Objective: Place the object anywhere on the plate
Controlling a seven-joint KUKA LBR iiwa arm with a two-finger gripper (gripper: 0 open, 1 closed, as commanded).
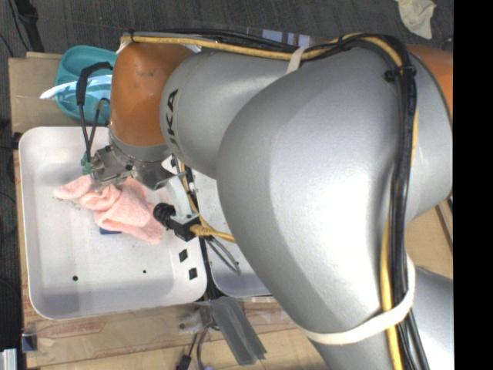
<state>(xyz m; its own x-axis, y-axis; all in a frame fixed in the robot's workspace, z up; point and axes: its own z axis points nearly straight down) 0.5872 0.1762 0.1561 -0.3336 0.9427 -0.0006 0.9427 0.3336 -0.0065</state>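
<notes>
A crumpled pink cloth (pixel 115 205) lies in the left white bin (pixel 54 284), near its middle. A bit of something blue shows under the cloth's lower left edge. My gripper (pixel 104 169) comes down at the cloth's upper edge, below the orange wrist band (pixel 139 91). The wrist and cloth hide its fingertips. The big grey arm covers most of the right bin (pixel 231 284).
A teal object (pixel 77 72) with a dark cable looped over it sits just beyond the left bin's far edge. Cables and a black connector (pixel 166 214) hang beside the cloth. A crumpled pale cloth (pixel 412 10) lies on the floor at the top right.
</notes>
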